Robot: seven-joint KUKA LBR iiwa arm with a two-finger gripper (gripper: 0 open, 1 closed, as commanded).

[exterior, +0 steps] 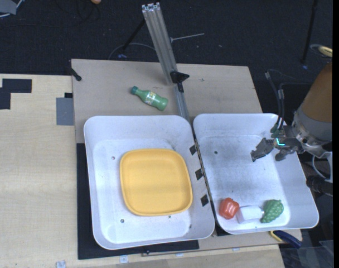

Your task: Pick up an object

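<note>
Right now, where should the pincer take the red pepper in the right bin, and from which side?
Across the red pepper's rounded body, coming straight down. It lies near the right bin's front wall with a white block touching its right, so close the fingers front to back, not left to right.

Just one camera here, mounted up high over the table and looking down at a slant, not straight overhead. It sits far enough back that both bins fit in the shot, left bin and right bin side by side in the lower middle. Dark floor runs across the top of the frame and a pale wooden surface fills the left side. The arm pokes in from the right edge, so the far side of the table is toward the top of the frame
</note>
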